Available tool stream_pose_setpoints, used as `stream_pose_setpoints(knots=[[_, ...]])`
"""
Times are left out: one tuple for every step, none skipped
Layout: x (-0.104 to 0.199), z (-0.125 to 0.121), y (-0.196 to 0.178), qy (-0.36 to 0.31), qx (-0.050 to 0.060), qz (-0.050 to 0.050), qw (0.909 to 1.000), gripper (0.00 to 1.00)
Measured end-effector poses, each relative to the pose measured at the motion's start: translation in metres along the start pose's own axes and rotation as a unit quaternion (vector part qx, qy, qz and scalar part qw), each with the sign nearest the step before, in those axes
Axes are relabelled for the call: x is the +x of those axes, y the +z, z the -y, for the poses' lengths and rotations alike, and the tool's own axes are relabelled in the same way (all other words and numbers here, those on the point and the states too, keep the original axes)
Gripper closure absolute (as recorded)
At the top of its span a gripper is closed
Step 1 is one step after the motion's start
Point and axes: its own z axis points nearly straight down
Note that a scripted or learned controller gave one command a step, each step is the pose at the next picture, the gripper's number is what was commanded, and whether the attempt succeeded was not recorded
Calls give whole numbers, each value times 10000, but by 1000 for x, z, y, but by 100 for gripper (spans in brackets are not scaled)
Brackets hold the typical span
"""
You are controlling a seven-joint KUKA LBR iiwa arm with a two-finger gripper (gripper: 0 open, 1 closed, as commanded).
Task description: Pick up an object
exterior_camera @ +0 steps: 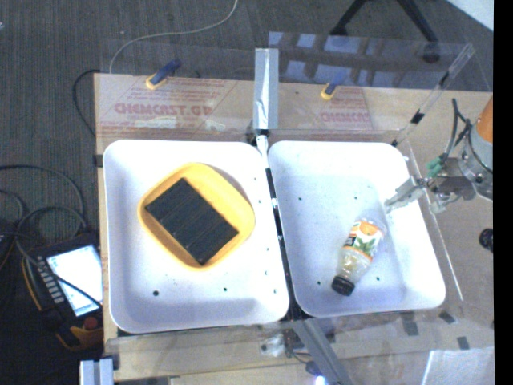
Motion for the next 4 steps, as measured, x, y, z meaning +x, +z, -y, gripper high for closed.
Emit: stream_pose_setpoints(knots=[[-16, -15, 117, 447, 3, -3, 9990, 0], [-18, 5, 180, 42, -17, -3, 10000, 0], [-18, 4, 170, 44, -25, -2, 10000, 100], [28, -25, 93, -987, -15, -2, 9951, 100]])
